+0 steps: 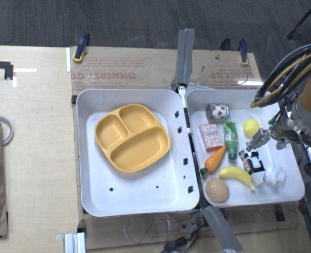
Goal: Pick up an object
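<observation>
A yellow divided plate [133, 137] lay in the left bin [92, 194]. In the right bin [292, 194], a carrot [215, 159], green bottle [230, 139] and banana [237, 176] lay near its front edge. The gripper [260, 139] hovered just right of the bottle; whether it was open, I could not tell.

You are looking at a robot test lab. Two shallow white plastic bins [87, 157] sit on a pale wooden bench [34, 120], with brown cardboard [129, 67] held down by blue clamps [81, 46]. Thick black and yellow cables [284, 78] hang over dark grey carpet [145, 9].
</observation>
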